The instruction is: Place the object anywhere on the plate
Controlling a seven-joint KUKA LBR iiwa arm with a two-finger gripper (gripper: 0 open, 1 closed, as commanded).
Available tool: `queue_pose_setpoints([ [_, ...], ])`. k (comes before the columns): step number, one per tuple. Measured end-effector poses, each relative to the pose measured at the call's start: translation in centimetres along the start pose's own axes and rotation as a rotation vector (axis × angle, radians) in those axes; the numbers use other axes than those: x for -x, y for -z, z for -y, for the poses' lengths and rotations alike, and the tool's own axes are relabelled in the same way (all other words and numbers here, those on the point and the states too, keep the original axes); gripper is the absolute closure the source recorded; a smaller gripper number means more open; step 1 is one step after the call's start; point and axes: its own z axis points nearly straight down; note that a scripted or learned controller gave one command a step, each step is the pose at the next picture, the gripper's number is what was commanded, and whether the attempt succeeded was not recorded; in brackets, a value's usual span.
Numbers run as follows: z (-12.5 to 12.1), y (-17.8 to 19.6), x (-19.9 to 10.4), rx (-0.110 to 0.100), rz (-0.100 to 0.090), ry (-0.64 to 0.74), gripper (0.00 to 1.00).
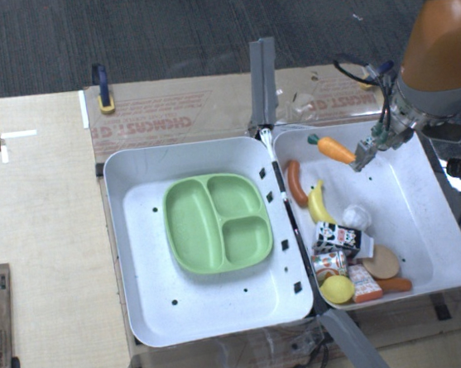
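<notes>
A light green plate point(217, 222) with three compartments lies in the middle of the left bin point(145, 306), with nothing on it. My gripper point(366, 154) hangs over the back part of the right bin point(436, 229). It is just to the right of an orange carrot point(335, 149) with a green tip. Nothing shows in the gripper. The arm's orange band point(438, 28) is at the upper right.
Toy food fills the right bin's left and front: a red sausage point(295, 181), a banana point(318, 203), a white lump point(356, 218), a black-and-white carton point(337, 238), a yellow lemon point(337, 289) and a brown disc point(382, 263). A grey divider post point(263, 83) stands between the bins at the back.
</notes>
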Motion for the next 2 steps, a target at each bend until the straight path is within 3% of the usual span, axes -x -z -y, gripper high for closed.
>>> queue_pose_setpoints([
  [1, -2.0, 2.5, -6.5, -0.001, 0.000, 0.156, 1.00],
  [2, -6.1, -0.6, -14.4, -0.004, -0.002, 0.285, 1.00],
])
